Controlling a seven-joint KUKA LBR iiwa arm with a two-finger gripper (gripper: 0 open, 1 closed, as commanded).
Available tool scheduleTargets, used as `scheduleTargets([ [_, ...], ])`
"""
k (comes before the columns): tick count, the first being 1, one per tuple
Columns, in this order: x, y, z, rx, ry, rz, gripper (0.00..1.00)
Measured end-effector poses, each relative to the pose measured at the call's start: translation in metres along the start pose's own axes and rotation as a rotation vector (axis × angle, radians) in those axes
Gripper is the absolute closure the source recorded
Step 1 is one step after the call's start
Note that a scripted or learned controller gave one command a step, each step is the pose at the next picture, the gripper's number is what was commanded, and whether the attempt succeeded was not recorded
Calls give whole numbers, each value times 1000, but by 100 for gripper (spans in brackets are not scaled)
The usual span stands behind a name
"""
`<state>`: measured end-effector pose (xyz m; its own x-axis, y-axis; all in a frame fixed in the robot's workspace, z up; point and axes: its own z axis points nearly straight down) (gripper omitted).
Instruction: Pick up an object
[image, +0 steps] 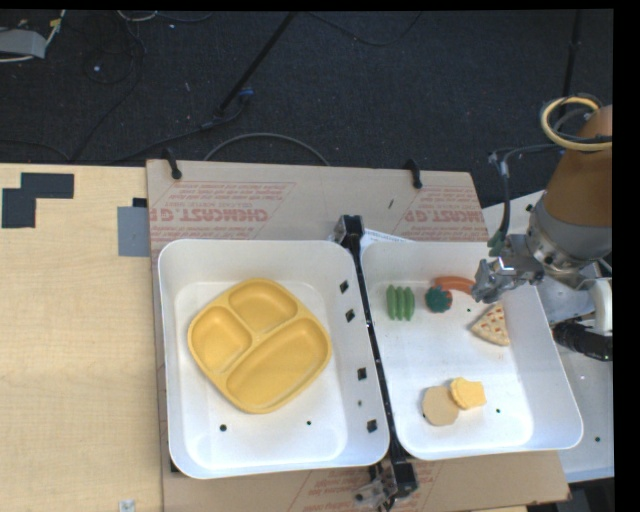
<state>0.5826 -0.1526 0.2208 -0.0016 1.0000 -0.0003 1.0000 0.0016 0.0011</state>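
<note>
The right bin holds a green pea pod, a dark green broccoli piece, an orange carrot, a pizza slice, a tan cookie and a yellow cheese piece. My gripper hangs at the bin's far right side, just right of the carrot and above the pizza slice. Nothing shows between its tips.
The left bin carries a yellow divided plate. A black divider runs between the two bins. Cardboard lies behind them, and the arm's cables sit off the right bin's right rim.
</note>
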Motion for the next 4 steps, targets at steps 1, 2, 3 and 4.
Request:
scheduleTargets([
  [1,53,-5,-11,4,3,-3,100],
  [2,110,-14,-19,5,3,-4,100],
  [3,164,-13,-13,6,2,-3,100],
  [4,207,-27,-16,7,2,-3,100],
])
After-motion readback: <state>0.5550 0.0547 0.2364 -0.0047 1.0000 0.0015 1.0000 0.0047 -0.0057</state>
